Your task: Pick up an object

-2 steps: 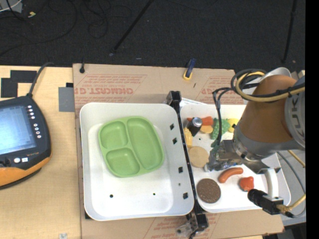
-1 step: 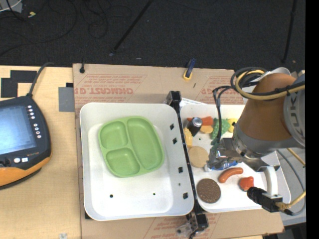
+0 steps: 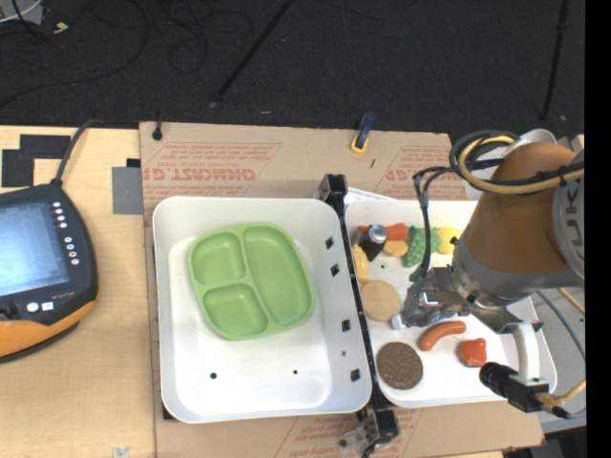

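Brown patty (image 3: 399,364) below-left of hand (image 3: 418,311), sausage (image 3: 442,334) beside hand.

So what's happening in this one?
The grey arm reaches in from the right, and its tool is low over the right bin among toy food. A red sausage, a dark brown patty and a tan disc lie close by. The left bin holds a green divided plate. No grasp is visible yet.
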### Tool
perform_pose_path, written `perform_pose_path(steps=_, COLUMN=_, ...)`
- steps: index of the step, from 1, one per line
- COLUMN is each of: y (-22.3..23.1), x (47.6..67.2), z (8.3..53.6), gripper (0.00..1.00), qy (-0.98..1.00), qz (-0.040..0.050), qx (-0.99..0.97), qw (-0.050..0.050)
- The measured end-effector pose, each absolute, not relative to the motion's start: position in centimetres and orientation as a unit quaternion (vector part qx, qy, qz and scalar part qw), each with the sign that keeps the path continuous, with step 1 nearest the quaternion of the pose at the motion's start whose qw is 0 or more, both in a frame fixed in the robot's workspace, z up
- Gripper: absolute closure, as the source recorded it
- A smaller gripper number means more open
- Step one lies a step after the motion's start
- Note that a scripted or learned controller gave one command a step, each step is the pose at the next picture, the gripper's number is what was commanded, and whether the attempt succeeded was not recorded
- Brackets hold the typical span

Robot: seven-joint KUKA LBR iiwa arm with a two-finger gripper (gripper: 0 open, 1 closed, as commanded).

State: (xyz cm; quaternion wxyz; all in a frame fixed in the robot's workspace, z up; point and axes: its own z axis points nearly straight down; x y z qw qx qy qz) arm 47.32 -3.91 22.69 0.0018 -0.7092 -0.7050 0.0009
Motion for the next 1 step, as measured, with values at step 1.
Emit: perform_pose_path(steps=1, y=-5.12, x=48.33, z=22.27, gripper=1.0, qy=-0.707, qz=0.0012, qx=-0.707, qw=0.001)
